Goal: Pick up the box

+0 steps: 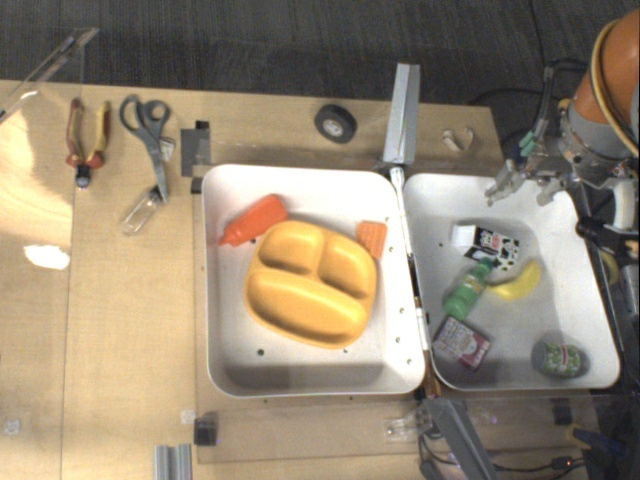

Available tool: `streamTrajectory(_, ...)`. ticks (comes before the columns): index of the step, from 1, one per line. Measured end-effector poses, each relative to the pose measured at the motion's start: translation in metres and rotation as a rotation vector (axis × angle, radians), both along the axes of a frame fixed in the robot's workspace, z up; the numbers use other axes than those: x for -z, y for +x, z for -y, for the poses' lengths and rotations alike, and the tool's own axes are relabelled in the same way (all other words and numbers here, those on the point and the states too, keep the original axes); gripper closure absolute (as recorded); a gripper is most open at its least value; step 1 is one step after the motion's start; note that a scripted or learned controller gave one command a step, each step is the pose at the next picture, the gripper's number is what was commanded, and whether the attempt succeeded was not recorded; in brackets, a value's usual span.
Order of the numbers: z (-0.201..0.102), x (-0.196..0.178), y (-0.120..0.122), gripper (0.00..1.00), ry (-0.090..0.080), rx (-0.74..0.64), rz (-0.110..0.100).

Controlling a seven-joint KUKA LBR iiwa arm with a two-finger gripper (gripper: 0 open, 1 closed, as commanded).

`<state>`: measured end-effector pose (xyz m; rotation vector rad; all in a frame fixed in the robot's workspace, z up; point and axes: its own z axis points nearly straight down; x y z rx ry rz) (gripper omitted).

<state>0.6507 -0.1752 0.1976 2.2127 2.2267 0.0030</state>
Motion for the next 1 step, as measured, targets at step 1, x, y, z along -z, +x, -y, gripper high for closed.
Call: streamTrajectory(1, -0.0484, 0.1028, -0.0349, 0.0, -0.001, -0.09, 0.004)
